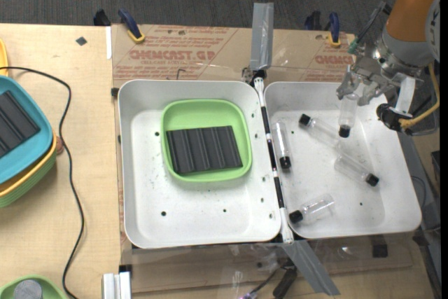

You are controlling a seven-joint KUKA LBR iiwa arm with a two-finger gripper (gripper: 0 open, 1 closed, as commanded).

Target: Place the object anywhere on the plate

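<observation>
At the near edge of the right bin (399, 217), toward five o'clock of the view, we see a clear tube (310, 210) with a black cap lying on the bin floor. Just beyond it, at about four o'clock, a second capped tube (357, 171) rests at a slant. Along the divider between the bins lies a third tube (281, 145), near three o'clock of centre. In the left bin (133, 171), at about nine o'clock of the divider, we find the green plate (241, 124) bearing a dark ribbed insert (204, 149). Farther back in the right bin, a fourth tube (318, 127) lies near two o'clock. Above it the gripper (347, 99) holds a fifth tube (344, 117) upright between its fingers, black cap downward, raised over the right bin and well apart from the plate. The grey arm with its orange band (409, 14) enters at one o'clock.
</observation>
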